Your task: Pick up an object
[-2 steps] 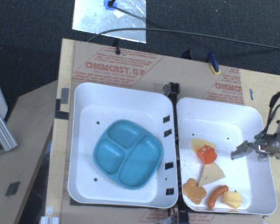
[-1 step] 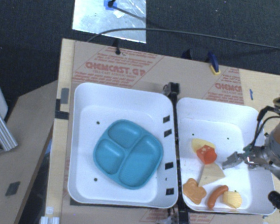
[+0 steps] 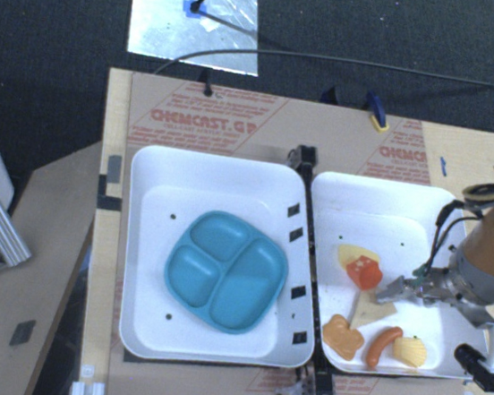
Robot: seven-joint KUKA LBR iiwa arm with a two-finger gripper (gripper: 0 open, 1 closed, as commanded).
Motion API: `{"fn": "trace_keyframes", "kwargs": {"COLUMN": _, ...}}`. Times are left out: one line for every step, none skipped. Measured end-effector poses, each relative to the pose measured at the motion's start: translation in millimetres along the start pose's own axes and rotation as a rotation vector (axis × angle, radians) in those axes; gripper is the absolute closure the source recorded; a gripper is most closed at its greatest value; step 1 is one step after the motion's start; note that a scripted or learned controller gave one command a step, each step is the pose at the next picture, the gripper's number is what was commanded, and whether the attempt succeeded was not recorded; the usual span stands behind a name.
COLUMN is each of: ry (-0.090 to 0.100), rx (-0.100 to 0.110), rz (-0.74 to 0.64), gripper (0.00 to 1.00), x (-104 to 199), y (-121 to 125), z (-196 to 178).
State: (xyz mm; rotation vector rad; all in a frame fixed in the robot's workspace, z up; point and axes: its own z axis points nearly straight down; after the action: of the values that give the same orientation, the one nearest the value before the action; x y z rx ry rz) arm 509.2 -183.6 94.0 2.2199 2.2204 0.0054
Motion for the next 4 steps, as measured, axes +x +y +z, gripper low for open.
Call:
{"fn": "trace_keyframes", "kwargs": {"ry": 0.001, "rx": -0.007, "rz": -0.002, "gripper": 1.00, "x": 1, "y": 3, "z": -14}}
{"fn": "trace_keyframes", "kwargs": {"ry": -0.004, "rx": -0.003, "rz": -0.004, "gripper": 1.00, "x": 0, "y": 2, "z": -78}}
{"fn": "trace_keyframes", "kwargs": {"ry": -0.004, "rx": -0.004, "rz": -0.005, "gripper": 1.00, "x": -1, "y": 4, "z": -132}}
{"fn": "trace_keyframes", "kwargs": {"ry": -0.002, "rx": 0.001, "rz": -0.005, "gripper": 1.00, "x": -1, "y": 5, "z": -136}}
